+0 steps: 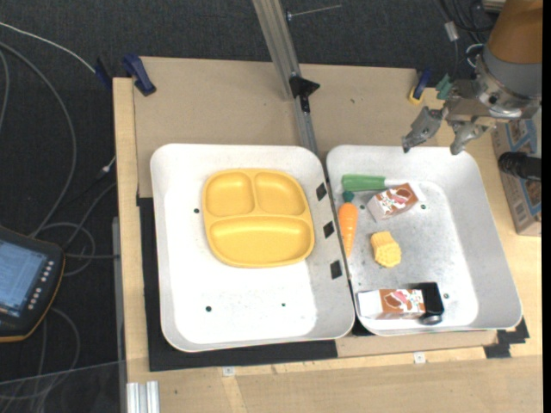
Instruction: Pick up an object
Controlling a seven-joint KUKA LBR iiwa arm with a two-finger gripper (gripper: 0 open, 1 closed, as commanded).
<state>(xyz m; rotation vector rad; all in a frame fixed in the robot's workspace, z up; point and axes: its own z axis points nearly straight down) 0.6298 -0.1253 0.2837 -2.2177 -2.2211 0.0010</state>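
My gripper [439, 141] hangs over the back edge of the right bin [482, 231], its two fingers spread open with nothing between them. Below it in that bin lie a green marker [362, 181], a small carton with a red label [396, 201], an orange carrot [347, 224] with a green top, a yellow corn piece [386, 249], and a second red-labelled carton [394, 302] beside a black block [430, 299] at the front edge. The gripper is above and behind all of them, touching none.
The left bin [181, 256] holds a yellow divided plate [256, 216]. A metal post [275, 24] rises behind the gap between the bins. Blue clamps [138, 73] sit at the bench's back corners. Cables and a tablet [21, 274] lie off the left side.
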